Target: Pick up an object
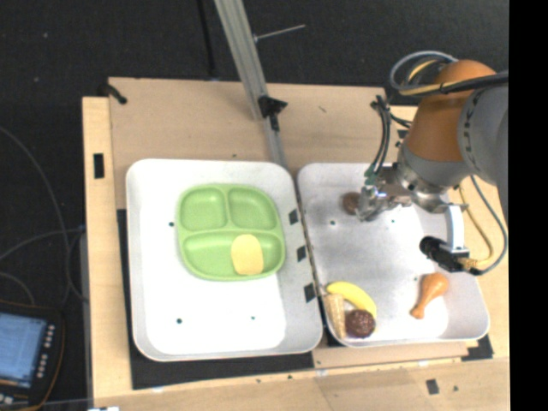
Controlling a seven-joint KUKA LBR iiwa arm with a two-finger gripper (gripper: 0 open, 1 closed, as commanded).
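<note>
Camera view: gripper sits low in the right bin, upper-middle of frame, tip just beside a small brown round object, likely the pick target (can't tell whether it's open or shut). Other candidates lie along the bin's lower edge: banana, dark round piece, orange drumstick toy. Left bin carries a green divided tray w/ a yellow piece in its lower compartment.

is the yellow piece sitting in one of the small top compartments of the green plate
No, the yellow piece lies in the large lower compartment of the green plate, below the two smaller top sections.
</note>
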